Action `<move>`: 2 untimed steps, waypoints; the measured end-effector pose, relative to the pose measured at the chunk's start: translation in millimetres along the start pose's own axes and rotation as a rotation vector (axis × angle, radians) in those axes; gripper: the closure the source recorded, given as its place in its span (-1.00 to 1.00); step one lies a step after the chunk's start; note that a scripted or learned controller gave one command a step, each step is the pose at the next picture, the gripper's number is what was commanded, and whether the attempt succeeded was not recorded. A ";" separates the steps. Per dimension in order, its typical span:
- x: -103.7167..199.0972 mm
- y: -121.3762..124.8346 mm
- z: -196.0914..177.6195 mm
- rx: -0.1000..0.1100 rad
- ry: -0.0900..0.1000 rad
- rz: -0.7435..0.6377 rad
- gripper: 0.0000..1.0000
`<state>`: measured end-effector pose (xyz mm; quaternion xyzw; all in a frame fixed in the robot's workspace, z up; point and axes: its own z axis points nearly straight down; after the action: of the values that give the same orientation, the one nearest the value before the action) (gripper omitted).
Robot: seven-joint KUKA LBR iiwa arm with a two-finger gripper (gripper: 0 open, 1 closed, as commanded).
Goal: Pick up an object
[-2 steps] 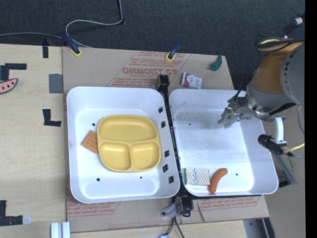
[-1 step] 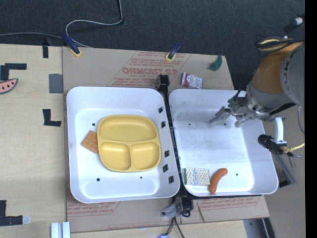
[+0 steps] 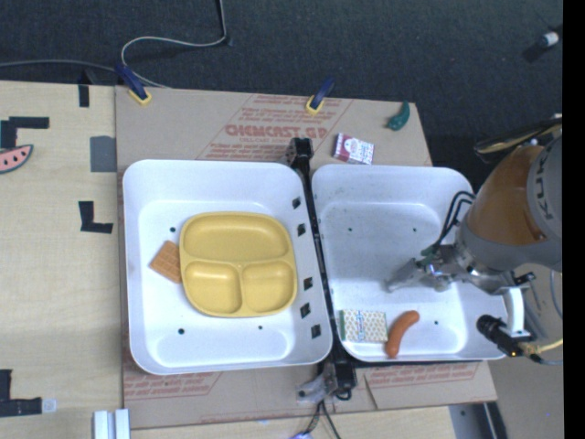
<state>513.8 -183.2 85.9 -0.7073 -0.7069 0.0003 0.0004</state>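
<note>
Two white bins sit side by side on a cardboard sheet (image 3: 274, 131) at centre frame. The left bin (image 3: 146, 245) holds a yellow tray (image 3: 239, 262) with three compartments, lying flat near the bin's middle. A tan cracker (image 3: 166, 262) lies against the tray's left edge, partly tucked under it.

The right bin (image 3: 384, 190) holds two loose items along its lower edge. A sausage (image 3: 399, 331), orange-red, lies tilted, its upper end pointing to the upper right. Just to its left lies a packet (image 3: 364, 325), pale and flat, near the bin's lower left corner.

The arm (image 3: 512, 208) enters from the right of the frame, its orange band over the bin's right rim. The gripper (image 3: 395, 282) reaches left over the bin floor at centre right, above and apart from the sausage. Nothing shows between its fingers. The tip appears narrow, yet whether the fingers are parted or closed cannot be told from this angle.

Outside the bins, a small red-and-white box (image 3: 352, 148) lies on the cardboard above the right bin. Yellow clips (image 3: 319, 99) hold the cardboard's upper edge. A teal item (image 3: 398, 116) lies at the upper right corner of the sheet.
</note>
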 end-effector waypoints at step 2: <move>-0.5 1.4 -10.1 -0.005 -0.003 -0.001 -1.00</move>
<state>515.2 -183.8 95.9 -0.7071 -0.7071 -0.0004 -0.0024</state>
